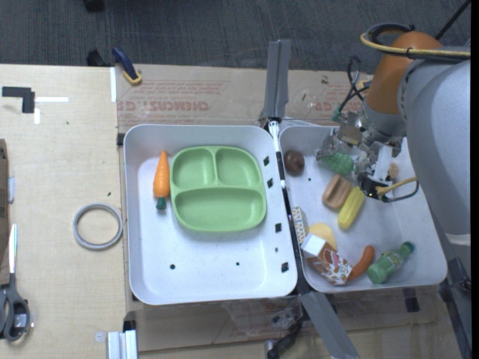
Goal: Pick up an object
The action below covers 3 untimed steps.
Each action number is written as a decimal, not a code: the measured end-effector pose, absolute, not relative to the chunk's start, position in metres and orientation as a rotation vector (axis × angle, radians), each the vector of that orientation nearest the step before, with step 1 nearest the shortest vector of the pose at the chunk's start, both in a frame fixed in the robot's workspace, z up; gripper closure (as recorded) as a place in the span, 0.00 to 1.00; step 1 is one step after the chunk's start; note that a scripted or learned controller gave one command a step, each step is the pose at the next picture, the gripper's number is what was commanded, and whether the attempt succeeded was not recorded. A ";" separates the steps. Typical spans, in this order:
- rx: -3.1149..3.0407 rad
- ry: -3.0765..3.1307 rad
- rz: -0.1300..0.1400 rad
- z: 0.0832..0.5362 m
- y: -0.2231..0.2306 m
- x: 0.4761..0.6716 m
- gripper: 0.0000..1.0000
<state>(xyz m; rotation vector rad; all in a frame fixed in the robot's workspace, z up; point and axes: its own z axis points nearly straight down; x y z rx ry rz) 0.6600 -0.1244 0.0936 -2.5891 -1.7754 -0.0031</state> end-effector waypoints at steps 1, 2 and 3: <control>-2.589 -1.775 -0.003 0.094 -0.124 0.660 0.00; -2.586 -1.776 0.008 0.101 -0.125 0.658 1.00; -2.583 -1.791 0.002 0.203 -0.131 0.659 1.00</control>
